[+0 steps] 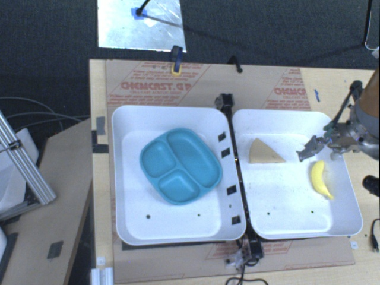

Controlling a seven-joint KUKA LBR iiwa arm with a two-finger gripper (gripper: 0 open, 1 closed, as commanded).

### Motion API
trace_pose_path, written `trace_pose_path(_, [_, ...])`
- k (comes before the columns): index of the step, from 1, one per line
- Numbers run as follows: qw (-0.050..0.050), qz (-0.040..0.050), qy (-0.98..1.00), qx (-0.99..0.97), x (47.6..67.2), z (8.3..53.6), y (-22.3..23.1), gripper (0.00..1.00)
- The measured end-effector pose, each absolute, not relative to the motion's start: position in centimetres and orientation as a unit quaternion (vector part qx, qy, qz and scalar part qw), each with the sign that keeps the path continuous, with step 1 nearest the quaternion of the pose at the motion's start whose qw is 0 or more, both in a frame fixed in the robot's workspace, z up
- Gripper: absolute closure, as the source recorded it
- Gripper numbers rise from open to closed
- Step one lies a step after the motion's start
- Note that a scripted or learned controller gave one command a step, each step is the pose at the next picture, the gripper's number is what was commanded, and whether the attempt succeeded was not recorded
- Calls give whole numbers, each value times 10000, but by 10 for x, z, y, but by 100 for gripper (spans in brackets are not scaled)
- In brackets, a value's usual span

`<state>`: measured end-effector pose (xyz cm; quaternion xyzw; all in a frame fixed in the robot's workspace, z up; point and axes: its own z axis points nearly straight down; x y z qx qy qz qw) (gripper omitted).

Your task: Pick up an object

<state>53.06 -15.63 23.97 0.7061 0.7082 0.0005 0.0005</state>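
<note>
- Two shallow white bins are being borne side by side on a cardboard-covered bench (196, 79).
- The left bin (127, 129) is being occupied by a blue divided plate (180, 165), lying flat near its middle, with three compartments showing; nothing is being seen inside them.
- The right bin (279, 221) is being occupied by two things: a tan wedge-shaped piece (264, 153) and a yellow banana (321, 179).
- The gripper (313, 147) is being held over the right bin, toward its far right part, at the end of the grey arm (362, 123).
- Nothing is being seen between the fingers (307, 150); how wide they are standing cannot be told.
- The banana is lying just beside the fingertips, on their near side, apart from them.
- The tan wedge is lying near the fingertips, on their left, also untouched.
- The blue plate is lying well apart from the fingers, across the black divider (228, 159) between the bins.
</note>
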Motion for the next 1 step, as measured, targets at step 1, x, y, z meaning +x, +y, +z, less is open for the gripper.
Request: trace_pose_path(1, [1, 16, 7099, 7043, 502, 263, -111, 0])
